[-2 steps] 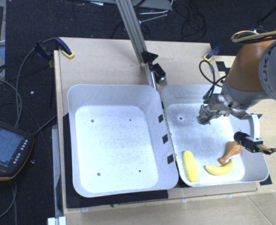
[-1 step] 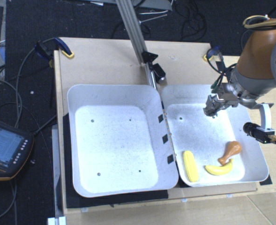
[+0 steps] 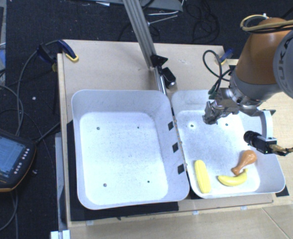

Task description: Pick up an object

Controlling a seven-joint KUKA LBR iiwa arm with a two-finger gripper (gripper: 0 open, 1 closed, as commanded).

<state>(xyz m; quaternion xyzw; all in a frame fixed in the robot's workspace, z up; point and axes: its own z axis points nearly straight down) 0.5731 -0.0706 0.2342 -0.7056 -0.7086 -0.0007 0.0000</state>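
Whether the jaws are spread or pressed together cannot be made out: the gripper [image 3: 212, 114] shows as a dark cluster seen from above, hanging over the back part of the right bin [image 3: 206, 138], and nothing is visible between its tips. Above it rises the grey arm [image 3: 265, 49] with its orange band, reaching in from the right. Three things lie near the front of that bin, well apart from the gripper: a yellow block [image 3: 202, 176] lying lengthwise, a banana [image 3: 232, 180] just beside it to the right, and a brown drumstick-shaped toy [image 3: 243, 161] touching or nearly touching the banana's far end. The left bin [image 3: 81, 133] sits alongside, on the wooden bench [image 3: 111, 63].
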